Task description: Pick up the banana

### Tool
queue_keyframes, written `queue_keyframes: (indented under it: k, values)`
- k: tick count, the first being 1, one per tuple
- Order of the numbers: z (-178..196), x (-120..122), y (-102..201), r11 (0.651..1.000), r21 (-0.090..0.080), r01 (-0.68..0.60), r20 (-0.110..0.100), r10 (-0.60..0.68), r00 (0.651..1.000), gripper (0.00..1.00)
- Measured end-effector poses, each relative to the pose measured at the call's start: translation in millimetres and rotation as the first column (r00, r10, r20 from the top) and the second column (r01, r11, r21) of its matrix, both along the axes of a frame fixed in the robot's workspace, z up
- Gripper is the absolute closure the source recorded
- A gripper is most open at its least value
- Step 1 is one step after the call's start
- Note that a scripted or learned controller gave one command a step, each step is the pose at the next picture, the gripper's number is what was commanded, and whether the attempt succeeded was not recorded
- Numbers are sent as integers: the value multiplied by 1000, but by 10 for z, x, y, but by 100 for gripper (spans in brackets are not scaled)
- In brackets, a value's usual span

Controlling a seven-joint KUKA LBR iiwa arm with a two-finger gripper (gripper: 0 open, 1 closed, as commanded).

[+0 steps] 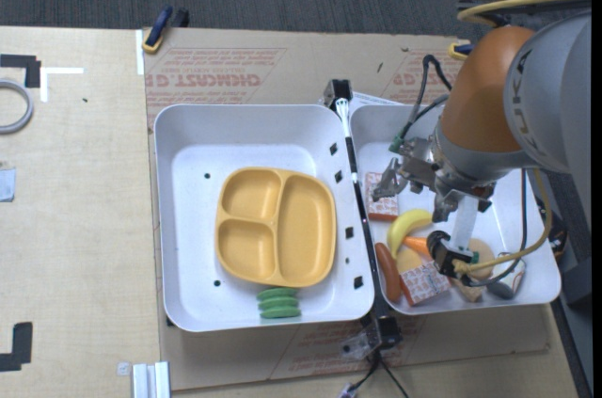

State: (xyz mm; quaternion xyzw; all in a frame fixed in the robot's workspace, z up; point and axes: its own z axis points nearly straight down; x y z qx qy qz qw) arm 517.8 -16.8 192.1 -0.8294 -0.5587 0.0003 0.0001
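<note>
The task is judged to be at an early stage: the banana (410,225) is seen lying in the right bin (376,128), close to that bin's left wall and about midway along it, and nothing is seen lifted clear. The gripper (388,183) is placed low over the same bin, just beyond the banana toward the far-left corner, above a red-and-white packet (381,204). No contact with the banana can be made out, so the grasp and the lift are taken as left to do.

Whether the gripper is open or closed cannot be told, since it is small and partly covered by the wrist.

Much of the right bin's far and right side is hidden by the arm (489,104). The banana's right end is crossed by robot parts. A red sausage-like item (388,270) and a patterned box (425,283) are crowded beside the banana at the near edge, and their exact nature is hard to tell. In the left bin (188,199), 1 yellow divided tray (277,227) is seen plainly.
</note>
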Motion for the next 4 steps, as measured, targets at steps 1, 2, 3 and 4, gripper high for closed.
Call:
queue_keyframes:
  k: [1, 2, 3, 4]
  values:
    - [-3, 533, -292, 978, -1, -209, -1, 209, 978, 0]
    - [-1002, 2, -800, 993, 1, -116, -1, 116, 993, 0]
    - [-997, 92, -996, 884, 0, -468, 1, 468, 884, 0]
    - [-992, -6, -879, 710, -2, -704, 3, 704, 710, 0]
